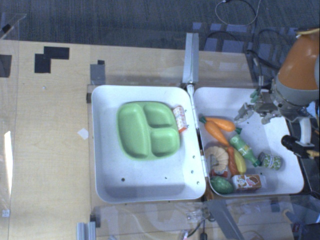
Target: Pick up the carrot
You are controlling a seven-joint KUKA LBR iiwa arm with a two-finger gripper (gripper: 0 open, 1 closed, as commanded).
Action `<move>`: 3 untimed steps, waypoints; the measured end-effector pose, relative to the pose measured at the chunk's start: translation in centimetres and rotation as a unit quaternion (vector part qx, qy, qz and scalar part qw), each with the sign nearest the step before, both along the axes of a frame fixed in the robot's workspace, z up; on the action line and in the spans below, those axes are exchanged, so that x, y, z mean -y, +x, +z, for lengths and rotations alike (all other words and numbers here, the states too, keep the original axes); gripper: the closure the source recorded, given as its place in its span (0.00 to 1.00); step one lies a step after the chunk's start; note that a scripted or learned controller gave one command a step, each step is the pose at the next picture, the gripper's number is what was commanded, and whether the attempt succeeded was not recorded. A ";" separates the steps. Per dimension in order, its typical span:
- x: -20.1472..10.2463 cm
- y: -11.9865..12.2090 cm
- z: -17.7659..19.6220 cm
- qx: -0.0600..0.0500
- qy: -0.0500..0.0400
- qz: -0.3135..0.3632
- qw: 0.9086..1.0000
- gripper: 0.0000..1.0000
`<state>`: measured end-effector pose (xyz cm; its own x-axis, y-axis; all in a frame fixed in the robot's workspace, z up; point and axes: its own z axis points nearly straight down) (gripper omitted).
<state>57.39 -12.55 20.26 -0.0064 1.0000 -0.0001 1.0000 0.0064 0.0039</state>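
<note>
1. Pale green, plain: divided tray (148,130), the landmark.
2. White: both bins (107,184) around and right of tray.
3. Orange: two carrots (220,125) right of tray.
4. Green with a label: bottle (243,149) beyond the carrots.
5. Yellow: banana (240,163) beside the bottle.
6. Light wood with black patches: worktop (45,134) left of tray.
7. Orange band, grey body: arm (300,66) far right of tray.

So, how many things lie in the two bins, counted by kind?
Carrots: 2 (upper carrot, lower carrot)
Other food: 4 (bread, red piece, banana, green vegetable)
Containers: 4 (bottle, can, right-bin packet, left-bin packet)
Plates: 1 (green plate)
Total: 11
</note>
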 end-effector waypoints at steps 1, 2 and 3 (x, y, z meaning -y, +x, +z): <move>-3.8 3.8 -8.4 0.009 0.000 -0.064 0.998 0.00; -4.1 3.1 -11.4 0.003 0.001 -0.111 0.994 0.00; -4.3 3.4 -10.1 0.006 0.003 -0.110 0.994 1.00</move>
